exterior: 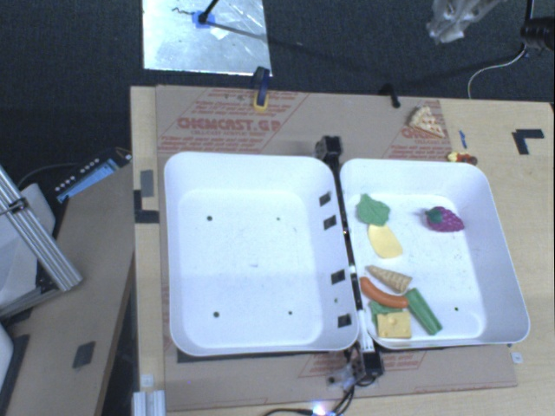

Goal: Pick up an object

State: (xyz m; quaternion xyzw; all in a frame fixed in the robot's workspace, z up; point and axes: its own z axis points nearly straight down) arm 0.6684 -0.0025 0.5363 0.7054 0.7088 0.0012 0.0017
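I've got the gripper (pixel 453 14) up in the top right of the frame, high over the dark floor and well clear of both bins; it's blurred, so I can't tell how it's set. The right bin (pixel 499 258) has everything: green leaf (pixel 373 208), yellow piece (pixel 385 241), purple grapes (pixel 443 219), cone (pixel 389 278), sausage (pixel 382 293), green stick (pixel 424 311), cheese block (pixel 395 324). A pizza slice (pixel 427 120) lies on the board above that bin.
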